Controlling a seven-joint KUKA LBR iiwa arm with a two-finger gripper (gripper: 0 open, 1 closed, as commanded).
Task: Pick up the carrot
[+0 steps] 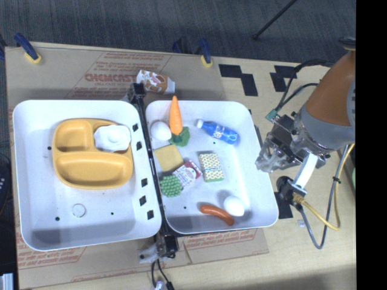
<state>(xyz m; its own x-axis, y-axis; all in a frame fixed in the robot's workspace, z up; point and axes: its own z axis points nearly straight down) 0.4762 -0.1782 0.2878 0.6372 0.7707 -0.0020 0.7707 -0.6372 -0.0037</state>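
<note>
Your claw (270,160) hangs just right of the right bin (257,189); you cannot tell its opening. The carrot (175,116) lies at the bin's far left.

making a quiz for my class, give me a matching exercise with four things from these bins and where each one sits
Things:
1. carrot
2. blue bottle
3. yellow divided tray
4. sausage

Places:
A. left bin
B. near edge of the right bin, beside an egg
C. far edge of the right bin, near the divider between the bins
D. far right part of the right bin

Pairs: 1-C, 2-D, 3-A, 4-B
</note>
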